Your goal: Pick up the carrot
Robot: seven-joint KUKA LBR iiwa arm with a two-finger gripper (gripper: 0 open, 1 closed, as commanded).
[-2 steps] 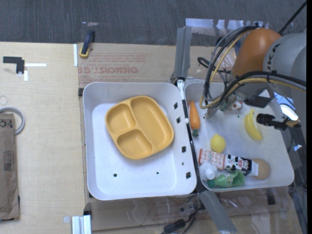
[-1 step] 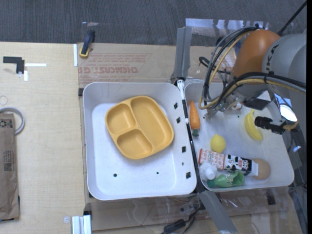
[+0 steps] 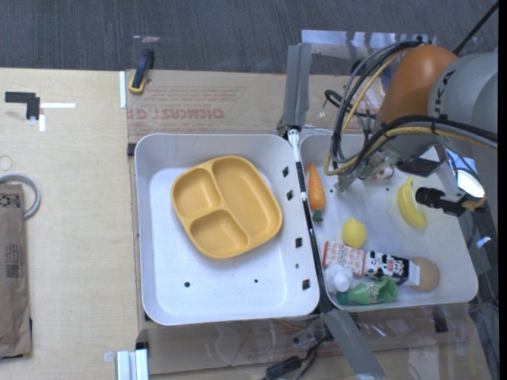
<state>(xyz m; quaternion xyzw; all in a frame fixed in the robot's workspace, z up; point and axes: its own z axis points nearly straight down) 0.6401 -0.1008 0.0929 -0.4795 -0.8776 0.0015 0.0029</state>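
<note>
Upside-down red "CHEMCAST" lettering marks the cardboard sheet [image 3: 207, 101].

Orange carrot [image 3: 315, 188] with a green stem end, lay lengthwise against the right bin's [image 3: 455, 291] left wall, stem end toward the camera

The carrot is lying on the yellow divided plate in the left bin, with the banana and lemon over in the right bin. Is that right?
Not quite. The camera view shows the carrot in the right bin, against its left wall, not on the yellow divided plate. The plate does sit in the left bin, and the banana and lemon are in the right bin.
</note>
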